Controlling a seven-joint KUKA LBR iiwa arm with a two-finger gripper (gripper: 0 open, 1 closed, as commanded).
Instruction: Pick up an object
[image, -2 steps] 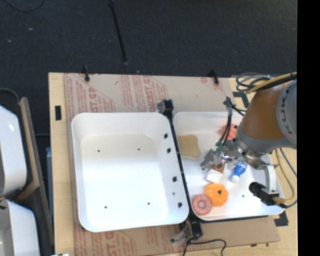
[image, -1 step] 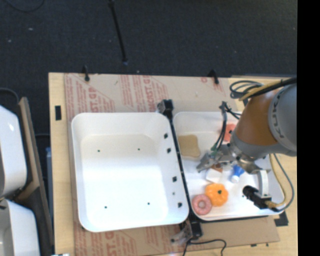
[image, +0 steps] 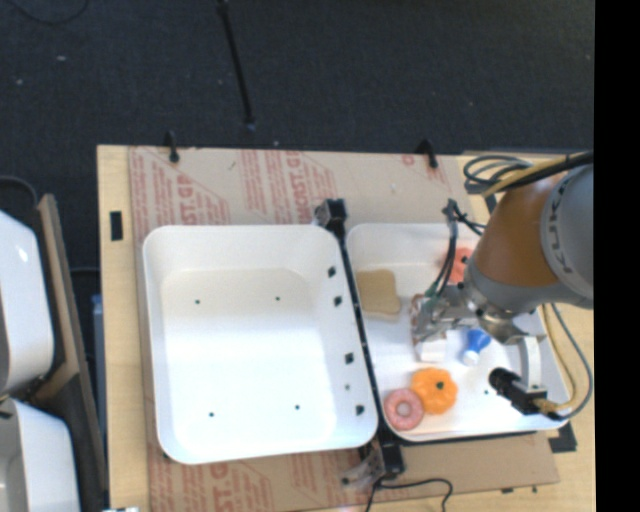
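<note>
The orange pumpkin-like toy (image: 436, 390) sits near the front wall of the loaded bin (image: 400, 232) and serves as the marker for everything else. Touching it on the side toward the other bin (image: 250, 340) is a pink ring (image: 404, 410). Just behind it, farther from the front wall, lies a small white block (image: 432, 351), and a blue piece (image: 474, 346) is behind it toward the arm's side. The tool (image: 436, 325) hangs low directly behind the orange toy, right over the white block and close to the blue piece. I judge this to be a descent onto that little cluster, since the wrist points straight down, as a top grasp needs. Whether the tool is spread or pressed together cannot be told from this slanted view, and nothing is seen pinched in it. No object is lifted yet; all rest on the bin floor. A tan square pad (image: 379, 293) lies farther back and toward the other bin, clear of the tool. A red thing (image: 458, 266) shows well behind the orange toy, half hidden by the arm. Both bins stand on the table (image: 230, 190). The things crowd together, so a neighbour could be nudged.
</note>
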